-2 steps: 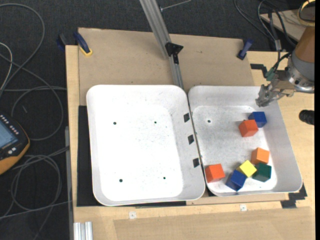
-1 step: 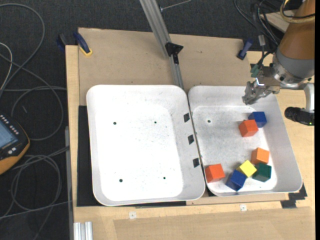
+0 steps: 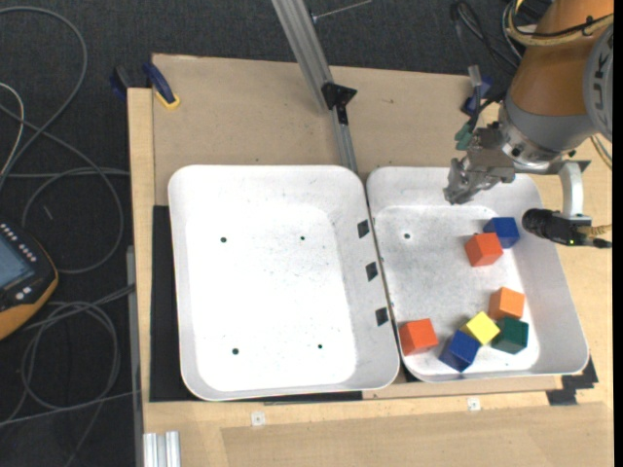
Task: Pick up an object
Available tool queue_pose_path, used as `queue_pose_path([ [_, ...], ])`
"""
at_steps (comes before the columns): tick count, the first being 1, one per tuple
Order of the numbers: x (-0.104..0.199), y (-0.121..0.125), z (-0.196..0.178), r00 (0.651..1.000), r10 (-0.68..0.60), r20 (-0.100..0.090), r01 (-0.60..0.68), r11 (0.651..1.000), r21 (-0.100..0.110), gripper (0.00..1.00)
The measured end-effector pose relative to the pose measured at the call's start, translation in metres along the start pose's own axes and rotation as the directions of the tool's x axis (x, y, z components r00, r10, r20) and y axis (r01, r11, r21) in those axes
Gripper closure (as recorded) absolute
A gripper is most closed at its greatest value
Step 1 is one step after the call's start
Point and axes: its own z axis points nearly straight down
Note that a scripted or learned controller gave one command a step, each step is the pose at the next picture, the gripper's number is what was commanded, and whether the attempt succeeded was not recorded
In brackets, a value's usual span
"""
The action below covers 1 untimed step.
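Camera view showed seven small blocks lying in the right bin (image 3: pixel 545 261), and none of them was between the jaws. Nearest to the gripper (image 3: pixel 465 185) were a blue block (image 3: pixel 503 230) and a red-orange block (image 3: pixel 483 249), touching each other near the far right part of the bin. The blue one was farther back, and the red-orange one was just in front of it and a little to the left. Closer to the front edge lay a group of four: an orange block (image 3: pixel 506 303), a yellow block (image 3: pixel 482 328) just beside it, a dark green block (image 3: pixel 510 336) touching the yellow one on its right, and a second blue block (image 3: pixel 458 349) at the front, touching the yellow one. An orange-red block (image 3: pixel 419 335) lay apart from this group, near the front left corner of the bin.

The gripper hung over the back part of the right bin, above bare white floor, to the left of the blue and red-orange blocks and apart from them. Whether the jaws were open or closed, I cannot tell, because the dark metal parts ran together.

The arm (image 3: pixel 560 56) came in from the upper right, grey with an orange band. The left bin (image 3: pixel 195 261) stood beside the right one on the table (image 3: pixel 243 105). A slanted metal bar (image 3: pixel 307 42) crossed the back of the table, and cables (image 3: pixel 58 222) lay on the dark floor at the left.
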Motion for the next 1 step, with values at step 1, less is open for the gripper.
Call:
queue_pose_path([
  [1,0.0527,-0.0034,0.0062,1.0,0.0,0.0,0.0,1.0,0.002,1.0],
])
